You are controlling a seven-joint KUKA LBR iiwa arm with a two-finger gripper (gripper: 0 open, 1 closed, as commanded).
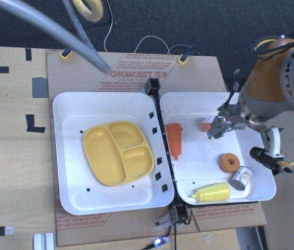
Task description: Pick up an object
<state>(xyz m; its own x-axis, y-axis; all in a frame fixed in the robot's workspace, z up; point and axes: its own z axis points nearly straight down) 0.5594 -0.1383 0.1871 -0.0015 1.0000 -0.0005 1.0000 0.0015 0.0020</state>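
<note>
Carrot tight against bin divider; gripper nearby, grip state unclear.

The claw partly hides a small orange object; its shape is unclear.

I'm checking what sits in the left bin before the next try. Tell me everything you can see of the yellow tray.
The yellow tray is a divided plate, plastic by its look, with rounded corners and a raised rim. It has three compartments: one long one on its left side and two smaller ones on its right. It lies flat and right way up, turned at a slant, near the middle of the left bin, resting on the bin's floor. Nothing lies in it, and the gripper is over the right bin, far from it.
</note>
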